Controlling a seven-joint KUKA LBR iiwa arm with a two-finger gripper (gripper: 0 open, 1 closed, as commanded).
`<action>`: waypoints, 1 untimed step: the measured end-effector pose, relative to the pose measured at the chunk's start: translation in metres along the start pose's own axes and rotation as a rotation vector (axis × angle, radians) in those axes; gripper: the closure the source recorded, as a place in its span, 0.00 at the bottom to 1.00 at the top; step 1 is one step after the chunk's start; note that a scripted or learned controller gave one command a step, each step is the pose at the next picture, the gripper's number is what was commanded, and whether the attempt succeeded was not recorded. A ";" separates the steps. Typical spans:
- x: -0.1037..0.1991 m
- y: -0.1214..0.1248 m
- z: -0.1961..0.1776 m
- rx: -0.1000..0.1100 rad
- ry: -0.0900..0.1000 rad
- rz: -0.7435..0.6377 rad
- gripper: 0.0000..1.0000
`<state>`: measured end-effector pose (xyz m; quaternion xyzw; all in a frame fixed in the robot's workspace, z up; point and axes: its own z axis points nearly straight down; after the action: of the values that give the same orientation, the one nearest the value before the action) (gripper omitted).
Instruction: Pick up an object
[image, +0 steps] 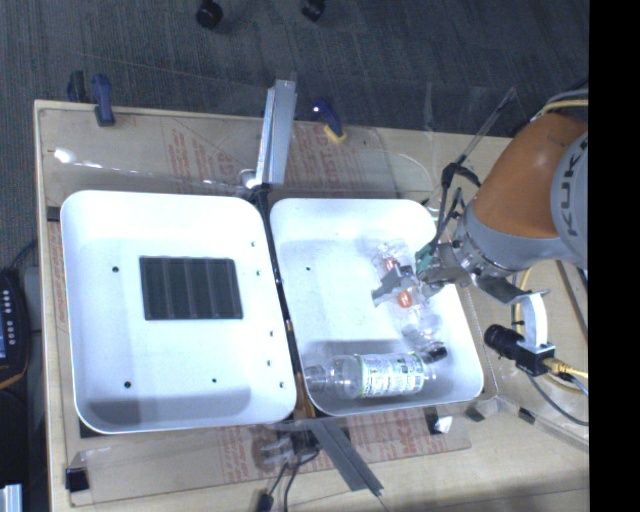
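A grey robot arm's two-finger gripper (400, 285), its grasp impossible to judge, hangs over the right shallow white bin (330, 235) above a clear plastic bottle (375, 375) with an unreadable white label, on a pale wooden bench (150, 135) printed with illegible red writing, over dark carpet (120, 40).
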<state>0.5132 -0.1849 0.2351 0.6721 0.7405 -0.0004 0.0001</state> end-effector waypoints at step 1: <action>-0.030 0.068 0.056 0.003 0.001 0.156 0.00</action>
<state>0.5840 -0.2082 0.1793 0.7276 0.6860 -0.0013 -0.0014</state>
